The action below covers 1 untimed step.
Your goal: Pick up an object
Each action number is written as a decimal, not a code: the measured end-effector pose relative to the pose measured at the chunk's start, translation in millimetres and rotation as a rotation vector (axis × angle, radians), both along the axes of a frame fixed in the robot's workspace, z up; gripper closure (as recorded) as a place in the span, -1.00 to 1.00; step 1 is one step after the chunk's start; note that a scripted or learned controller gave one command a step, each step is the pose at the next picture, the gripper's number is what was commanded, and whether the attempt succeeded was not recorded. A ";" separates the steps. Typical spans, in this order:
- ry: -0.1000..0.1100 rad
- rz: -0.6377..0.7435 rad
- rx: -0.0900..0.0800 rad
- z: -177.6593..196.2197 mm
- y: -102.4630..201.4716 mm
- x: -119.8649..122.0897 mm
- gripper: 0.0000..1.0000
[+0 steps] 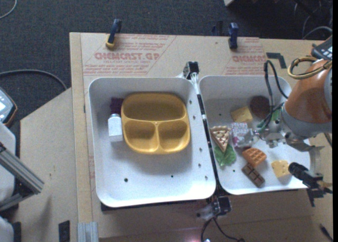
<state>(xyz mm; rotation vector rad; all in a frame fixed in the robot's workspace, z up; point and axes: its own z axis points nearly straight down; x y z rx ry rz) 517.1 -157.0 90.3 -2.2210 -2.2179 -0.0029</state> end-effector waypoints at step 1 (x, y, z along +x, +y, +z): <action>-0.010 0.000 -0.002 14.6 0.1 2.4 1.00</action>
